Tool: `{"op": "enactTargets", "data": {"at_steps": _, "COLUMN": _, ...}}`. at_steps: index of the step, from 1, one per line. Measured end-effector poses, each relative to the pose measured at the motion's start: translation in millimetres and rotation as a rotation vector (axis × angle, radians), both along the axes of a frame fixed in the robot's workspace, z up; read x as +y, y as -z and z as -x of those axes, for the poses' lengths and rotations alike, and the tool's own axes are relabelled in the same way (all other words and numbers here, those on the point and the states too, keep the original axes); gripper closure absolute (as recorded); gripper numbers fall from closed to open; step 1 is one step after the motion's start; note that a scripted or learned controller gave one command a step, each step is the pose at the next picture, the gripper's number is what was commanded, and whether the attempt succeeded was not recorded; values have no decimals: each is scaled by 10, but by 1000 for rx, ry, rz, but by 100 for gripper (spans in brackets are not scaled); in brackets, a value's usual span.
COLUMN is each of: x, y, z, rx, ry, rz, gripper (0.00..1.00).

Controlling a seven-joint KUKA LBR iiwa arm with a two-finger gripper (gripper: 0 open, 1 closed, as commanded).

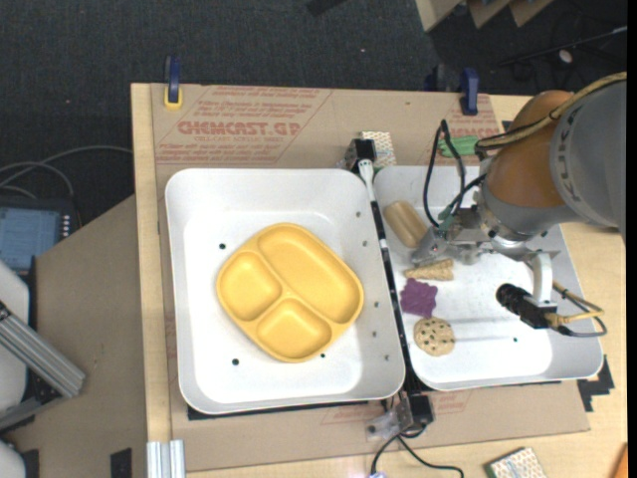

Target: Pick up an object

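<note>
The left bin (189, 267) carries a yellow divided plate (289, 290), lying flat near its centre and well apart from the work area. The right bin (567, 361) holds the candidate objects along its left side: a tan cylindrical piece (403, 222) nearest the far wall, a pale wedge (430, 269) just below it, a purple piece (419, 296) below that, and a cookie (434, 337) nearest the front. The arm (557, 167) reaches over the right bin, and the gripper (448, 242) sits low, just beside the tan piece and the wedge. Gripper state: cannot be determined, as the wrist and cabling mask the tip. Judged procedure: centre over one object only, since tan piece and wedge lie close together; descend vertically, close fully, then lift straight up, clear of the bin wall.
</note>
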State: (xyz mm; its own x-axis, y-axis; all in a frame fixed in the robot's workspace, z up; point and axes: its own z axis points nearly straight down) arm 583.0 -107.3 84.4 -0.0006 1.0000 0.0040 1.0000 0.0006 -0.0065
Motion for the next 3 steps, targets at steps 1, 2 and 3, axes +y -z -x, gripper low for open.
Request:
{"op": "enactTargets", "data": {"at_steps": 1, "x": -34, "y": -108, "z": -39, "rx": -10, "ry": 2, "rz": 4, "gripper": 100}}
{"op": "enactTargets", "data": {"at_steps": 2, "x": -33, "y": -102, "z": -36, "rx": -9, "ry": 2, "rz": 4, "gripper": 0}}
{"op": "enactTargets", "data": {"at_steps": 3, "x": -7, "y": -9, "z": -850, "rx": 1, "ry": -6, "rz": 5, "gripper": 0}}
